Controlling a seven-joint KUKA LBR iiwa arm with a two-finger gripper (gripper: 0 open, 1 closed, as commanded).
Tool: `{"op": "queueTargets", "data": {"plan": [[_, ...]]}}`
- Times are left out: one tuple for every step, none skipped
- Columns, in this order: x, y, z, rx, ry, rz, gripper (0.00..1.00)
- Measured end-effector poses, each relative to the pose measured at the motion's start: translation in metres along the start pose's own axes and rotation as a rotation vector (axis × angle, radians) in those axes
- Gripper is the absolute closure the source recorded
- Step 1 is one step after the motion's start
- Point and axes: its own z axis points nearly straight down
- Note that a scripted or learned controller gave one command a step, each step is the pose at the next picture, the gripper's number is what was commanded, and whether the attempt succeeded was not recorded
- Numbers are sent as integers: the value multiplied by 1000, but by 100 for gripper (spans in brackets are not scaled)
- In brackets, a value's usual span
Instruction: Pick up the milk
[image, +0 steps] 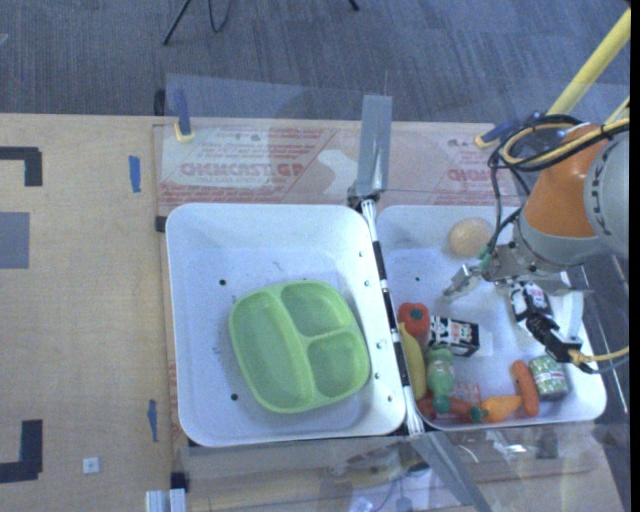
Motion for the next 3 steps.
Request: {"op": "queueTargets", "data": {"plan": [[37, -61, -1, 0, -1, 58, 0], [67, -105, -5, -26, -15, 214, 0], [59, -104, -17, -38, -30, 226, 100]]}}
